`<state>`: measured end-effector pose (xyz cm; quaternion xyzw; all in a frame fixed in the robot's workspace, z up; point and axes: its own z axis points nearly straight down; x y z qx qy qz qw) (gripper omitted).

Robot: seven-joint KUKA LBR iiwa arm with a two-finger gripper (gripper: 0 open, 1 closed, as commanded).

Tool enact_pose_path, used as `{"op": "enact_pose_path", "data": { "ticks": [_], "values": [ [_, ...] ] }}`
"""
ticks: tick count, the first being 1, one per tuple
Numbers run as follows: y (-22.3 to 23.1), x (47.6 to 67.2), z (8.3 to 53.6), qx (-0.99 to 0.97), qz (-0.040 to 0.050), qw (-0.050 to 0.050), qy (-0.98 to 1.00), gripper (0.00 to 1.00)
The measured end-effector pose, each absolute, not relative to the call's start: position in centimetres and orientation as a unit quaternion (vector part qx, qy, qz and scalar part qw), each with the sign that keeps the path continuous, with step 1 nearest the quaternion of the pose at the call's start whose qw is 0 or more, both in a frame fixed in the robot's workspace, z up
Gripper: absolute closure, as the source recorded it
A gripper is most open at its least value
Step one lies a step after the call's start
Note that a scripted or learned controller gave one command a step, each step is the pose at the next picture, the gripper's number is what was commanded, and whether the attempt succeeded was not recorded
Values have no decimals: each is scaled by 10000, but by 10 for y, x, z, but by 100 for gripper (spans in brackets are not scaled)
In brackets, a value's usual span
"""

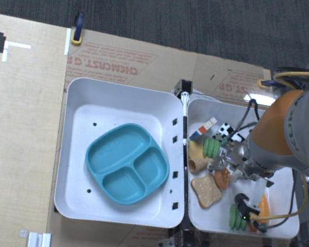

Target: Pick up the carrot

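Two bins were set side by side on the bench (12, 124), the left bin (72, 153) touching the right bin (277, 230) along a shared edge. A divided plate (128, 164) was laid in the middle of the left bin. In the right bin, a slice of bread (206, 190) was placed near the shared edge, with a carrot (263, 207) farther right of it. The arm (306, 117) was positioned over the right bin.

Dark grey carpeted floor (163, 9) along the top, pale wood surface (6, 141) at left, flattened brown cardboard sheet (124, 61) with reversed red print beneath the bins, even overhead light
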<state>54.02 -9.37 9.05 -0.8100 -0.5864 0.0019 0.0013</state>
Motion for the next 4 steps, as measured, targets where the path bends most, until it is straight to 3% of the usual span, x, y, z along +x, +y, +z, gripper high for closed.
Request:
{"op": "enact_pose_path", "data": {
  "ticks": [1, 2, 3, 4],
  "values": [
    [-94, 540, 99, -8083, 38, 22, -5888, 100],
    [28, 577, 191, -8391, 26, 7, -5440, 100],
    [93, 548, 190, -8710, 36, 7, -4913, 100],
    [148, 516, 179, -9629, 33, 2, -2697, 100]
  ]
}}
